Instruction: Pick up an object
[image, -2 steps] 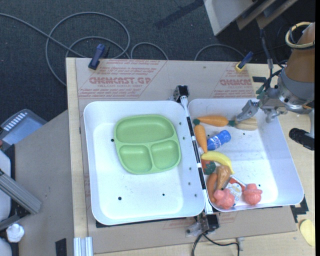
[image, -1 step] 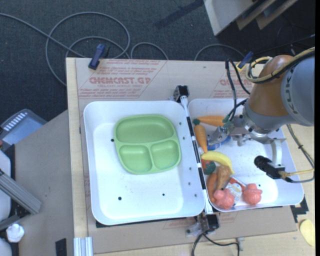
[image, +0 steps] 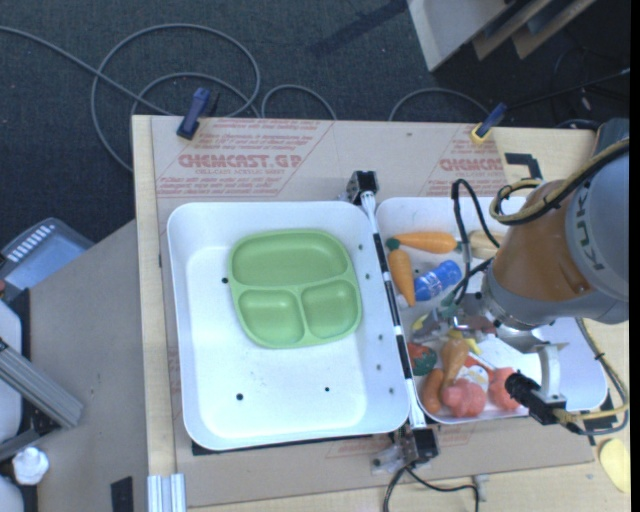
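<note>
My claw (image: 452, 335) is down inside the right bin (image: 590, 375), low over the clutter at its near-left part; the wrist and orange band (image: 535, 245) sit above and to the right of it and hide the tips, so I cannot tell how it is set or whether anything is taken. I judge the pick is in hand, not proven. Directly beneath and just toward the camera from my claw lies a pale orange cone-like piece (image: 452, 362), and beyond that, nearer the bin's front rim, a pink lumpy item (image: 463, 399) with a red piece (image: 497, 391) beside it to the right. Away from the camera, past my claw, lie a small blue bottle (image: 437, 281), a carrot (image: 402, 274) left of it along the bin wall, and a second carrot (image: 428, 241) crosswise farther back. The items are heaped loosely and touching, so a descent here is likely to nudge neighbours. Well to my claw's left, in the left bin (image: 200, 400), a green divided plate (image: 295, 286) lies flat, apart from this work.
</note>
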